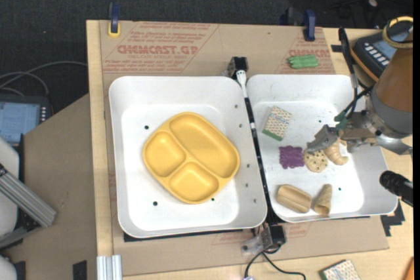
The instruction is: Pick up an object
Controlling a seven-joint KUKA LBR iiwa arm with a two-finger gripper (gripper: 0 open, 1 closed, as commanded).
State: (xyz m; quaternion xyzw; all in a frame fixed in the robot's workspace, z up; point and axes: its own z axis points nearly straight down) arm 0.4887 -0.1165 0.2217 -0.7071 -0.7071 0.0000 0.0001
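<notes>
I'm seeing a brown-paper-covered bench (164,49) with two white bins (131,141) (367,200) side by side, plus a small green thing (303,61), maybe a toy, behind them.

Two bins side by side on bench. Left bin (125,141): divided tray (190,157) in the middle. Right bin (367,203): patterned packet (277,122) toward the back, grape cluster (291,157) and cookie (316,161) mid, bread roll (293,198) and cone (323,199) at front. Gripper (326,138) just behind cookie.

You can read red print on the brown board (197,42) under the bins: "CHEMCAST GP" in large letters, with smaller red lines above and below it too small for you to make out
</notes>
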